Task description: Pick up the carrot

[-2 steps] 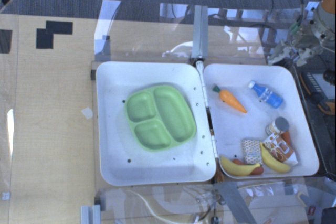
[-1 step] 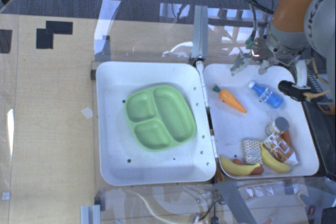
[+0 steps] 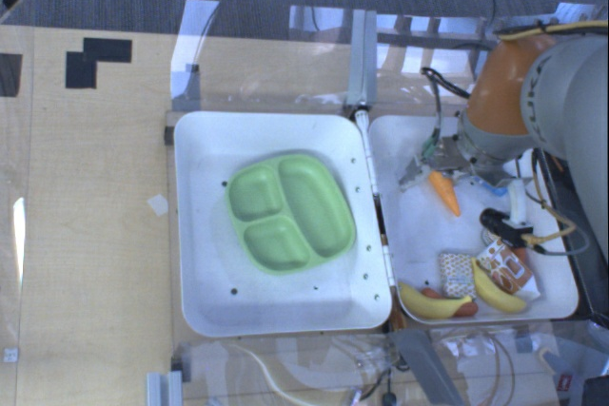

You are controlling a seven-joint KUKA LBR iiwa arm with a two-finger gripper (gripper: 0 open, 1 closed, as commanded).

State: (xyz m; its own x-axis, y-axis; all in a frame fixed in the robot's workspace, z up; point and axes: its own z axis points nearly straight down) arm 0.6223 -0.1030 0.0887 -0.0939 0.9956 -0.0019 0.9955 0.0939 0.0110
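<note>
The carrot (image 3: 444, 193) is a short, smooth orange cone lying flat on the floor of the right bin (image 3: 409, 238), toward its far half, with the thick end up under the gripper (image 3: 433, 168) and the tip pointing to the near wall. The gripper hangs right over that thick end; from this slant one cannot tell how wide the jaws stand, nor whether they touch the carrot.

Both bins are shallow, glossy white, with rounded corners. Along the right bin's near wall lie 2 curved yellow bananas (image 3: 430, 302) (image 3: 499, 291), with a small patterned packet (image 3: 457, 272) and a red and white wrapper (image 3: 507, 265) just behind them, all well apart from the carrot. The left bin (image 3: 205, 204) holds a matte green plate (image 3: 290, 211) split into 3 compartments. The desk (image 3: 86, 233) is pale wood.
</note>
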